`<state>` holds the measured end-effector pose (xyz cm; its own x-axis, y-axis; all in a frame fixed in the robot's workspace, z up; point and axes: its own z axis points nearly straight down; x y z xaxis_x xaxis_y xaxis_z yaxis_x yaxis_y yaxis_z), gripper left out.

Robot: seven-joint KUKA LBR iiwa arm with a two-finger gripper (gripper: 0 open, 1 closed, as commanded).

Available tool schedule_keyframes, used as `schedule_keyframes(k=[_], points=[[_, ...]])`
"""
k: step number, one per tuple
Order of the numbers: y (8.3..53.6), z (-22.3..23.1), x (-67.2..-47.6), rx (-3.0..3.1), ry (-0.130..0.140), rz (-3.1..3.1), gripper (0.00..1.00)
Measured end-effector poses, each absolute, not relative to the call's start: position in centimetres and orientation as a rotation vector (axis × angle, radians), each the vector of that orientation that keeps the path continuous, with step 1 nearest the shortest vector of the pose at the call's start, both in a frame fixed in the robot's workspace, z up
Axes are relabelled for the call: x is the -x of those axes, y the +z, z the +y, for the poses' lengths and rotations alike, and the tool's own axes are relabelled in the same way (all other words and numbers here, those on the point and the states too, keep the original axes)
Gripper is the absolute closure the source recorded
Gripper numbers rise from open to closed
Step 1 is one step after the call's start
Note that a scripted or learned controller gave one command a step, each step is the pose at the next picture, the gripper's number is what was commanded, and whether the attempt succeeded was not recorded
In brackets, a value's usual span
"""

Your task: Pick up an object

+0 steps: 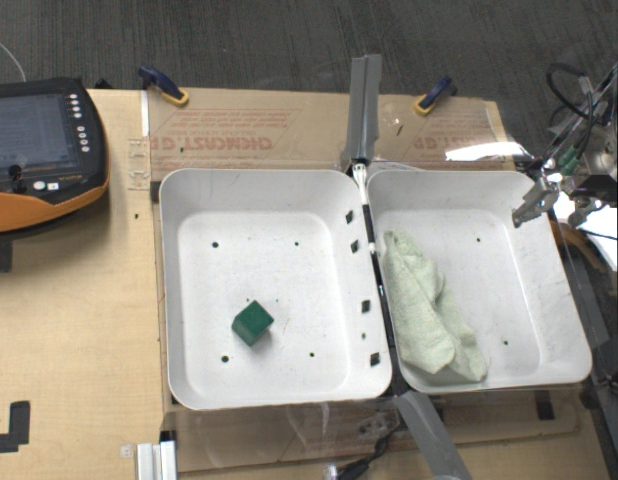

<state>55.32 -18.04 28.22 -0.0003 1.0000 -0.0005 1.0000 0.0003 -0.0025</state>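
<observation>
Green block point(253, 323), small and cube-like, lying in the left bin point(189, 198), toward its near-left part, turned at a slant to the bin walls and well apart from them. Pale green towel point(426, 308), crumpled lengthwise, stretched along the left side of the right bin point(549, 368), from mid-floor down to the near corner, close beside the dividing rim. Between both bins, a row of small black clips along the shared edge, with a grey bar point(364, 108) rising from the far end of that seam. Claw point(532, 205) poised at the far-right corner of the right bin, over its rim, metallic and thin against the glare; impossible to tell how far its fingers stand apart, and nothing visible between them. Well apart from both block and towel. Beneath the bins, brown cardboard with reversed red print, pinned to the tabletop point(69, 348) by two blue-and-orange clamps point(164, 85) at the far edge. At far left on the tabletop, a grey and orange control pendant point(39, 153) with a dark screen. Beyond, dark carpet and loose cables.
</observation>
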Motion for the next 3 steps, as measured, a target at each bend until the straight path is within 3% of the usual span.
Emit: schedule_keyframes(k=[1,2,3], points=[[19.8,-12.6,-55.1,2.353,0.006,-2.077,0.00],[9.3,-9.3,-53.8,2.456,-0.001,-1.959,0.00],[10.2,-9.4,-53.8,2.460,0.000,-1.953,1.00]])
